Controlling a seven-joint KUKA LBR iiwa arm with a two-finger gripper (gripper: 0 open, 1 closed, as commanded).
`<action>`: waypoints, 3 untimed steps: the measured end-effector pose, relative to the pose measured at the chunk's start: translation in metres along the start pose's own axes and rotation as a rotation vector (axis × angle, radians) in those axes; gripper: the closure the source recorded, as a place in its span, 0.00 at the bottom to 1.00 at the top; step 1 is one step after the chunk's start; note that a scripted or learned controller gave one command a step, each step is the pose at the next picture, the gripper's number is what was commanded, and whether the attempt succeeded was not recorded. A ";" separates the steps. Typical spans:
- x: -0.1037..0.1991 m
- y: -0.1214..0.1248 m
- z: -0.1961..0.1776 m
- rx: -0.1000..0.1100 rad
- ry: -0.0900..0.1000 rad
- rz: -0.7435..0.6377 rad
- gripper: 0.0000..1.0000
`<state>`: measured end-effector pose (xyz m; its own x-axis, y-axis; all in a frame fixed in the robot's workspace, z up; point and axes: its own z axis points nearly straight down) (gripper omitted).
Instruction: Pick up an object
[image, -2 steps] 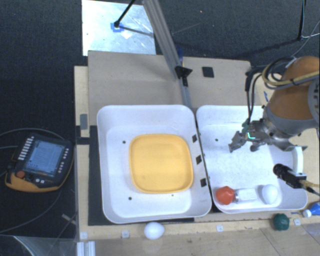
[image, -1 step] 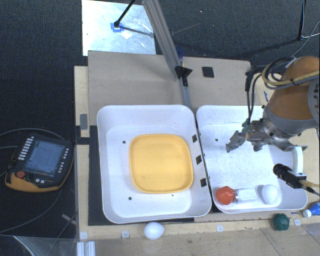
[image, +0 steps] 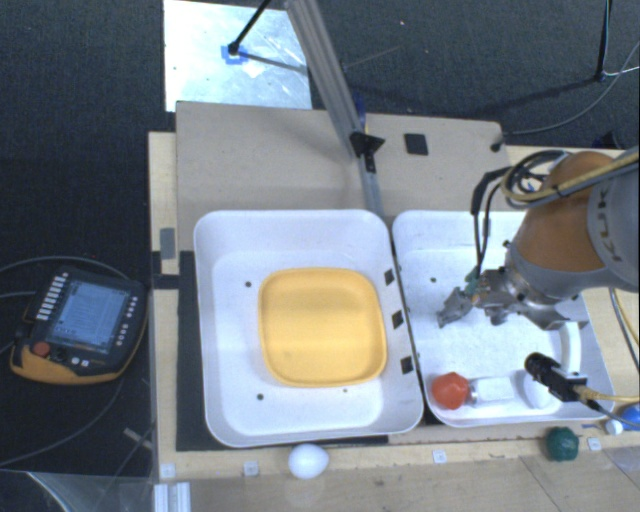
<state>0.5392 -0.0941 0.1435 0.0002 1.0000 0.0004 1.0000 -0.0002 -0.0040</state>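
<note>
Arm enters from the right side, its orange band uppermost and grey wrist below it, bent down over the right-hand bin. Gripper points leftward toward the divide between the bins, poised above that bin's floor, nothing seen between its tips.

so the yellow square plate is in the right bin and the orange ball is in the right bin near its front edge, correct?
Not quite. The camera view shows the yellow square plate lying in the left bin, not the right one. The rest stands: the orange ball is in the right bin, near its front edge.
</note>
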 end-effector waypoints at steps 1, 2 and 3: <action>0.000 -0.001 0.052 -0.001 0.000 0.000 0.00; 0.000 0.001 0.039 -0.006 0.000 0.000 1.00; 0.003 0.006 -0.004 -0.008 -0.001 -0.001 1.00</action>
<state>0.5454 -0.0912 0.1479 -0.0011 1.0000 -0.0003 1.0000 0.0011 0.0043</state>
